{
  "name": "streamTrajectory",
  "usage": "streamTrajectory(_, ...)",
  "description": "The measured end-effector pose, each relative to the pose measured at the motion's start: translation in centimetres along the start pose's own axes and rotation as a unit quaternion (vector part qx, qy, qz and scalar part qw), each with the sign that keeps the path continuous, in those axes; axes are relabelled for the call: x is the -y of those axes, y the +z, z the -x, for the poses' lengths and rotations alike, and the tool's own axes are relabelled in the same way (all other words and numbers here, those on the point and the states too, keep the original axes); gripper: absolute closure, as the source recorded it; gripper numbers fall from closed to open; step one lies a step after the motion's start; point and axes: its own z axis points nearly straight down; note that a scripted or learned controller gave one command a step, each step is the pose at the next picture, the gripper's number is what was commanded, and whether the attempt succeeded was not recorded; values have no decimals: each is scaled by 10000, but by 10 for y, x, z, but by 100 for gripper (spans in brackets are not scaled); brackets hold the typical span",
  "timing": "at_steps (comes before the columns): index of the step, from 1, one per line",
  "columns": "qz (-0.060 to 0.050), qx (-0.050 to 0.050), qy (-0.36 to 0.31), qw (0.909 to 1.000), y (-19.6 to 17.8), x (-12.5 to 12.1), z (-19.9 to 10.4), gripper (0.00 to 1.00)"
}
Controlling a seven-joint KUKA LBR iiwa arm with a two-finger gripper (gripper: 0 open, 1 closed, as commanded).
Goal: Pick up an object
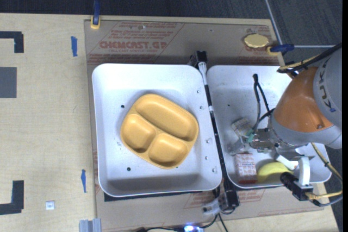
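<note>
End effector (255, 141) is low in the right bin (228, 81), over clear packaging (240, 129); can't tell its state. Banana (272, 170) lies by that bin's near edge, just beside a red-labelled packet (246, 164), crowded by the arm. Left bin (109, 84) holds a yellow tray (159, 130) mid-floor, open margin all round.

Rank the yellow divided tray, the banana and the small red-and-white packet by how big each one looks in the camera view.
1. yellow divided tray, by far the largest, in the left bin.
2. banana in the right bin.
3. red-and-white packet.

Banana and packet look close in size, and the arm hides part of the banana, so that order is unsure.
</note>
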Motion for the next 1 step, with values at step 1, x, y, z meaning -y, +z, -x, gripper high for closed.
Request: streamTrajectory(1, 33, 10, 1, 10000, -11, -2, 0, 100)
